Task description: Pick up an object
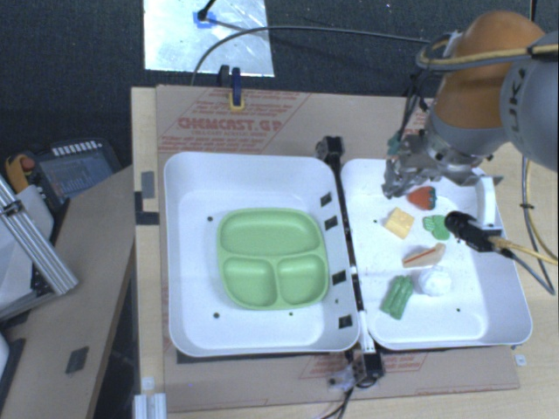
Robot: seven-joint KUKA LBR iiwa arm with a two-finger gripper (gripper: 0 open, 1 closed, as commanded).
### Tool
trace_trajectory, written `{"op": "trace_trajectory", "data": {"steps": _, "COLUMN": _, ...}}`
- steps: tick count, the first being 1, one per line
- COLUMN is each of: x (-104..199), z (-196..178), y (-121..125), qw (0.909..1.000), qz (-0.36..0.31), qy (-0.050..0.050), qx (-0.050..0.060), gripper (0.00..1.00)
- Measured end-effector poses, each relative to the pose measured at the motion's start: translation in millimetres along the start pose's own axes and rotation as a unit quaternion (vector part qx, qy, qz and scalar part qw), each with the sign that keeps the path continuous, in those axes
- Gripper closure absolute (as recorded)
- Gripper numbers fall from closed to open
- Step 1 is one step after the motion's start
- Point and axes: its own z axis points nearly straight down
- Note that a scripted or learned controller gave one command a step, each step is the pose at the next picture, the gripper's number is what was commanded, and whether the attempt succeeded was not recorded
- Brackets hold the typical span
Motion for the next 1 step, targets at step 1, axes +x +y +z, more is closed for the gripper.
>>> {"op": "trace_trajectory", "data": {"steps": 1, "x": 51.7, "z": -2.1, "y": -26.4, "qw": 1.0, "qz": -0.001, "qy": 0.0, "qx": 0.0, "gripper": 1.0}}
